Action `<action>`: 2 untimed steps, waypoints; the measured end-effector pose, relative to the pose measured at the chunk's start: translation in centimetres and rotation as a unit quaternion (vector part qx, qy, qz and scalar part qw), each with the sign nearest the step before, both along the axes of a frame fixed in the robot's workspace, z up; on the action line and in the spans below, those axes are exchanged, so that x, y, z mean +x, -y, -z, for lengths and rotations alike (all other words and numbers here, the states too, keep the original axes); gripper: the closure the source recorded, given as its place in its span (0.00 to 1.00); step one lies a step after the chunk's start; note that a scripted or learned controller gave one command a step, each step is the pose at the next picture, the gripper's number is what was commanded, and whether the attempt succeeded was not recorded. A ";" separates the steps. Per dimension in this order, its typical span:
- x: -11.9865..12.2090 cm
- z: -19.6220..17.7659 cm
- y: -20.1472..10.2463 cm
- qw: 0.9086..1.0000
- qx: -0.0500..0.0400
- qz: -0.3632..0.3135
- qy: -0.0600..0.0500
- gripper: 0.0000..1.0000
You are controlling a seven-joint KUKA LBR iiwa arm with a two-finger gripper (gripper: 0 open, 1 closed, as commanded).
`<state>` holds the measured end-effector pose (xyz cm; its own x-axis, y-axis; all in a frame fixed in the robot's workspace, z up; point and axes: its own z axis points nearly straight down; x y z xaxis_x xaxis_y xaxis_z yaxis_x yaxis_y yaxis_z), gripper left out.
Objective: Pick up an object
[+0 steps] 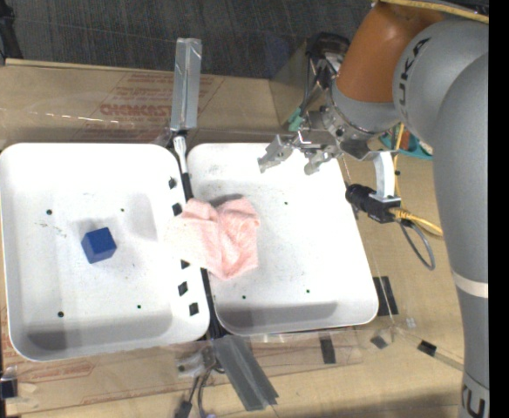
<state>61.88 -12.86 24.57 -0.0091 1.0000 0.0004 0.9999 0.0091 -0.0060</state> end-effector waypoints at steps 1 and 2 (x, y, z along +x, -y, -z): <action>-0.3 12.0 -1.0 1.000 0.000 -0.025 0.000 0.00; -3.2 15.3 -2.2 0.997 0.000 -0.072 0.003 0.00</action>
